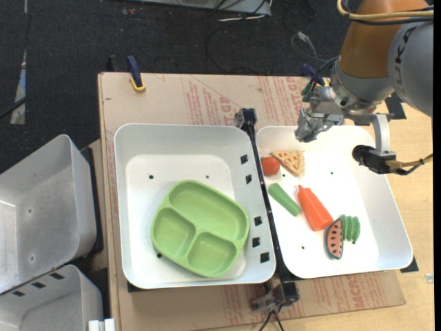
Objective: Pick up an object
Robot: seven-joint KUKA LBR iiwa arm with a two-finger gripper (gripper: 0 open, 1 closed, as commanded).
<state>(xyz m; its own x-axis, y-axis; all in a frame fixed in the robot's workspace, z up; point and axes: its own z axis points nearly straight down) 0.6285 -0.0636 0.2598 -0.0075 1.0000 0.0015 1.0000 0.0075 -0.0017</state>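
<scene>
Arm (386,33) cut off at 2 o'clock frame edge. Gripper (308,131) finger state unreadable. Spare bins (34,205) at 8 o'clock cropped by left/bottom edges.

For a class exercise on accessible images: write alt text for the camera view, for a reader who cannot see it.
A grey robot arm's gripper hovers over the far end of the right bin, which holds toy foods: a pizza slice, tomato, carrot, green stick and watermelon slice. The left bin holds a green divided plate.

Two white bins (131,143), one green divided plate (199,227), six toy foods (315,208), two clamps (136,74)
</scene>
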